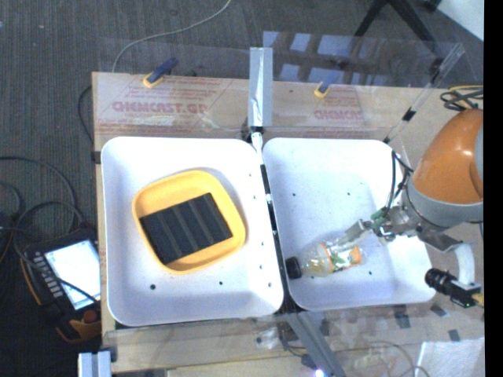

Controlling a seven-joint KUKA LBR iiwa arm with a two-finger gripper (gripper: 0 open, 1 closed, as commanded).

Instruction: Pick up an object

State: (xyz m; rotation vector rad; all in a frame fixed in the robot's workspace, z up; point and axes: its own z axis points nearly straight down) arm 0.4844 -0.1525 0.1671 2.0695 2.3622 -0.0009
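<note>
Camera view: the left bin point(118, 210) holds a yellow dish point(149, 199) with a black ridged insert point(189, 228). In the right bin point(330, 179), the gripper point(369, 228) sits at a clear bottle point(330, 258) lying near the front wall; grip state cannot be determined.

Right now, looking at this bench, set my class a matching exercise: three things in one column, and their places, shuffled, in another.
Things:
1. yellow tray with a black ribbed insert
2. clear plastic bottle with a black cap
3. robot's two-finger gripper

Places:
A. lying near the front wall of the right bin
B. just above the bottle's far end
C. in the left bin

Pairs: 1-C, 2-A, 3-B
</note>
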